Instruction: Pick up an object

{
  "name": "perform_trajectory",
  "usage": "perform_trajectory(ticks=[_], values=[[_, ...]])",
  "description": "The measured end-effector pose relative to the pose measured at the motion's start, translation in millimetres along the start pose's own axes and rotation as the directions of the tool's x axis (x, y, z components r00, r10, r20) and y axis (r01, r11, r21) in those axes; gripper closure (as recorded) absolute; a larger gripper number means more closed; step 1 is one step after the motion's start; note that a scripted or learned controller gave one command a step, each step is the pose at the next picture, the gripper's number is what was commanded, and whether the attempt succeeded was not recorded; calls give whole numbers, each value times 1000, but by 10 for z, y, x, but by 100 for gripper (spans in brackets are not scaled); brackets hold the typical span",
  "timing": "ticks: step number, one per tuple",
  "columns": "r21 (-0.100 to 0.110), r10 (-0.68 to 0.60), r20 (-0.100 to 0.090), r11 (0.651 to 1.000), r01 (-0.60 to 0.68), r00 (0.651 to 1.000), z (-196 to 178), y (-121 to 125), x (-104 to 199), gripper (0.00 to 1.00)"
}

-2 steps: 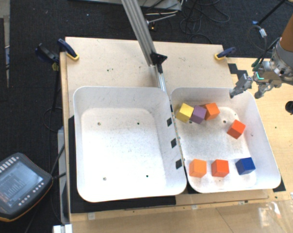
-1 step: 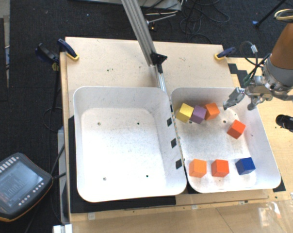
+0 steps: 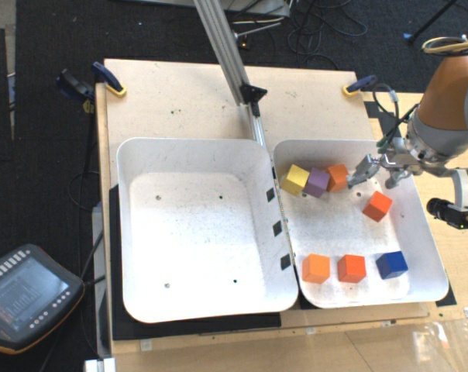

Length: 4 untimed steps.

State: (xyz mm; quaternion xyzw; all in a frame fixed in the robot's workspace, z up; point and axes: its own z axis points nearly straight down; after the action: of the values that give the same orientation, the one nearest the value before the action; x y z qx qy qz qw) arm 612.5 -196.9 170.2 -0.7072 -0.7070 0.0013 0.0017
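Observation:
The right bin (image 3: 420,231) holds several small cubes. A yellow cube (image 3: 296,180), a purple cube (image 3: 318,182) and an orange cube (image 3: 337,177) sit in a row near its far edge. An orange-red cube (image 3: 377,206) lies alone further right. Along the near edge sit an orange cube (image 3: 316,268), an orange-red cube (image 3: 352,269) and a blue cube (image 3: 391,264). My gripper (image 3: 380,172) hovers over the far right part of this bin, its fingers spread open with nothing between them, just above the lone orange-red cube and right of the row.
The left bin (image 3: 141,208) stands beside the right one. A slanted metal bar (image 3: 222,37) reaches down to the bins' shared far corner. Clamps (image 3: 110,80) grip the board's far corners. A teach pendant (image 3: 25,297) lies at the lower left.

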Motion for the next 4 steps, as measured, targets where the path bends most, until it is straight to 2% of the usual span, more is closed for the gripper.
perform_trajectory(ticks=[1, 2, 4], values=[[-10, 0, 5, 1000, 0, 1000, 425, -53, -13, 0], [-15, 0, 5, 1000, 0, 1000, 289, -37, -12, 100], [-12, -3, 4, 1000, 3, 1000, -858, 58, 37, 100]])
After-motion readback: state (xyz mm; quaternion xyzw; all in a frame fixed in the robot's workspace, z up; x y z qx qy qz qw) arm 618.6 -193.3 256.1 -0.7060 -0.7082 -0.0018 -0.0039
